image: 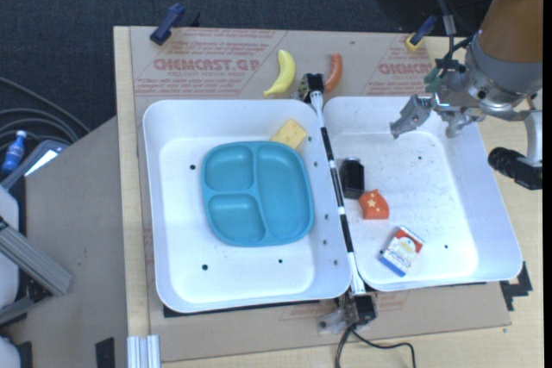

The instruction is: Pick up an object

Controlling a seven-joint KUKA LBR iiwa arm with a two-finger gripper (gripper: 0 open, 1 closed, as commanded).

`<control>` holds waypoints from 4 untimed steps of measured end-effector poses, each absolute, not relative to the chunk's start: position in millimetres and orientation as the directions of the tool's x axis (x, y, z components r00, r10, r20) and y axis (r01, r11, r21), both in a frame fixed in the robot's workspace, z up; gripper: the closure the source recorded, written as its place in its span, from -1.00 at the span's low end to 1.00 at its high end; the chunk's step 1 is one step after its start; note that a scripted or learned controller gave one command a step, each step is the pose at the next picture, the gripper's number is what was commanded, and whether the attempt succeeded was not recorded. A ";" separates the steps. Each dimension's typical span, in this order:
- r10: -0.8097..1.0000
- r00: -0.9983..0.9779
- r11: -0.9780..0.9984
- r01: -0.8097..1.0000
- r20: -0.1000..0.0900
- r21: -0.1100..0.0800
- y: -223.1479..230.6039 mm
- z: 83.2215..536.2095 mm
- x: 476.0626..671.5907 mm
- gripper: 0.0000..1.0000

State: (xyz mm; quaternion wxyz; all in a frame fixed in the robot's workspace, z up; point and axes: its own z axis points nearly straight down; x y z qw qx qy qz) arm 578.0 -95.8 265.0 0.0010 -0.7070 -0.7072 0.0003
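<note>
The right bin [483,211] holds a black block [352,177] near its left wall, a small orange-red piece [373,205] just below it, and a white, blue and red box [401,250] toward the front. My gripper [429,127] hangs over the back of this bin, up and to the right of the black block. Its two fingers are spread apart, open, with nothing between them. In the left bin [172,263] lies a blue divided plate [257,191], with a yellow block [289,134] at its back right corner.
A yellow banana [280,73] and an orange sausage-shaped toy [333,71] lie on the board behind the bins. Blue clamps [168,23] sit at the board's back corners. A black divider [332,177] runs between the bins. Cables lie at the left.
</note>
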 end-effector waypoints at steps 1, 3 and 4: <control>1.000 0.001 -0.001 1.000 0.001 -0.002 -126.9 120.8 511.2 -1.00; 1.000 0.002 -0.002 1.000 -0.006 0.004 -100.1 86.3 639.9 -1.00; 1.000 0.001 -0.001 1.000 0.000 -0.002 -139.2 84.2 513.9 -1.00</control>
